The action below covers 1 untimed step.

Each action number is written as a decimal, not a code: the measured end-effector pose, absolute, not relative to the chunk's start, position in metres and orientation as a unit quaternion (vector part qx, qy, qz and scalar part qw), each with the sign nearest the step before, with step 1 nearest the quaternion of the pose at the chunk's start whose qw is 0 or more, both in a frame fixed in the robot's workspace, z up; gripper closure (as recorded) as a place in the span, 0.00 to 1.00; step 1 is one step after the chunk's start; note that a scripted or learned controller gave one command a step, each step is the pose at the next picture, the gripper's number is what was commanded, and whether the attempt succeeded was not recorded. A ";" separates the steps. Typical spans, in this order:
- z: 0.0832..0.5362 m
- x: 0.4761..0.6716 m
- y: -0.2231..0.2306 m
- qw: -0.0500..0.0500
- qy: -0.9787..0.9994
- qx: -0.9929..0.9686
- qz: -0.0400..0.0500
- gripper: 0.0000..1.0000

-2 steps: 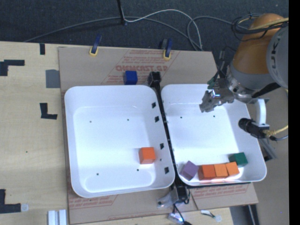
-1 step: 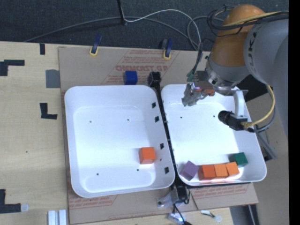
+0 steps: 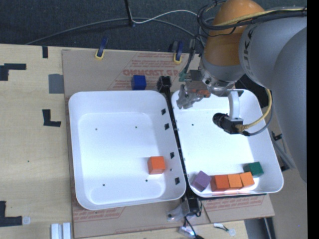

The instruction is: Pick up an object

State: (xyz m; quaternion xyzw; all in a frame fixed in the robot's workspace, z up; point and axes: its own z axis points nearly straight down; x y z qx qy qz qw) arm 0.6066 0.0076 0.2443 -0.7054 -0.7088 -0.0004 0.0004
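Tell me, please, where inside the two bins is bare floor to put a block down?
The left bin is bare apart from one orange block near its lower right corner. In the right bin, the middle is free; a row of blocks crowds its lower edge, and the gripper hangs at its upper left corner.

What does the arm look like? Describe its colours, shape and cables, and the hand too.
The arm is bulky, rounded and grey, with an orange band above the wrist. Black cables loop around that band, and a yellowish cable runs to a black fitting. The hand is small, metallic grey with dark parts.
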 end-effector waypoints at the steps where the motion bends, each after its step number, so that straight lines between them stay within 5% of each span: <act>1: 0.235 0.627 0.061 0.000 -0.709 -0.706 0.000 1.00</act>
